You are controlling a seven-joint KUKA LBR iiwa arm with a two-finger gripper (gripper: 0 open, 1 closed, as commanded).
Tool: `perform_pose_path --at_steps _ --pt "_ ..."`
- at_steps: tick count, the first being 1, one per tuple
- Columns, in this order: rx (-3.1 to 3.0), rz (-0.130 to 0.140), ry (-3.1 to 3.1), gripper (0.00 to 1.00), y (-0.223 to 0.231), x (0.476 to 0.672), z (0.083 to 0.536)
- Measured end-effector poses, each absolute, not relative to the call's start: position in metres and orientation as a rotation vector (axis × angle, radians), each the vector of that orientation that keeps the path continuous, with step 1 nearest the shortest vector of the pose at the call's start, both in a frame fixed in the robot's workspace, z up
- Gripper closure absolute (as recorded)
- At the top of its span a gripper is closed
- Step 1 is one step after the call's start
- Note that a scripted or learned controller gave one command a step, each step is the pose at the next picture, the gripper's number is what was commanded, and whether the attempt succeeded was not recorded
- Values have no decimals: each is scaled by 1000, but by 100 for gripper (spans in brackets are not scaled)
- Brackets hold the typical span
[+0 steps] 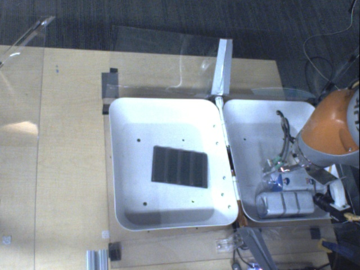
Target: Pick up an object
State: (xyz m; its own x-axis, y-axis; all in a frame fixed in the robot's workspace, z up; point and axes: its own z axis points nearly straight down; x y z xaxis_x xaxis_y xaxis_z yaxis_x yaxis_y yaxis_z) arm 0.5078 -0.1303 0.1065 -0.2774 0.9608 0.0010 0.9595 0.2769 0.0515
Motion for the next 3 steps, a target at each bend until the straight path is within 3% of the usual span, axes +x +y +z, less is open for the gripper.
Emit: perform_pose_path --at_steps 1,2,3 --pt "2133 7 2298 100 -84 531 235" --pt "2133 4 2303 100 -63 511 212" --pt "2085 5 2343 100 -72 491 236"
